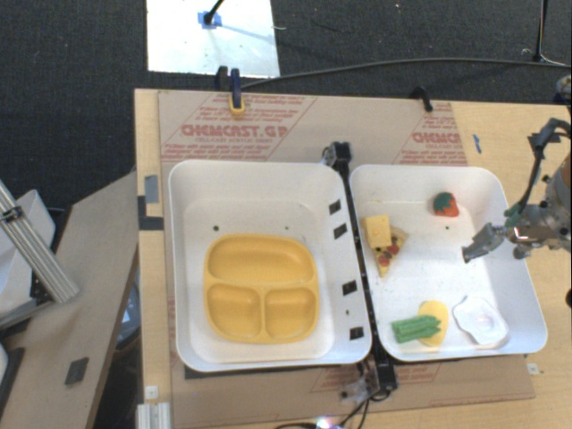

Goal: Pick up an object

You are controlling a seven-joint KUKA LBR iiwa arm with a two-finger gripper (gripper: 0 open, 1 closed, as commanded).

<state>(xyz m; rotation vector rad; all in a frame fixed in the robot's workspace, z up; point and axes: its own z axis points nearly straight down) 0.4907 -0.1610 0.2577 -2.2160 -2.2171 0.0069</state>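
Seen from above, at a slant. No single task thing marked out; several small toy foods lay loose in the right bin (514, 280). Near its left wall: a yellow cheese wedge (378, 231), touching a pizza slice (389, 256) with red spots, its tip pointing toward the front. Toward the back right: a red tomato (446, 206) with a green top, apart from the rest. At the front: green beans (416, 329) lying across a yellow piece (433, 315), and just right of those a white, flat, egg-like piece (480, 318) against the front right corner.

Held in the left bin (183, 266): a yellow tray (261, 289) with three compartments, one wide at the back and two smaller at the front, lying flat near the middle. Bins side by side, walls touching along a black clamp strip.

Reached in from the right over the right bin's right half: gripper (476, 244), dark and grey, tilted down toward the left, its tip over bare white floor between tomato and egg-like piece. Nothing seen between the fingers; how far apart they stood could not be told at this size. Arm mostly cut off by the right edge.
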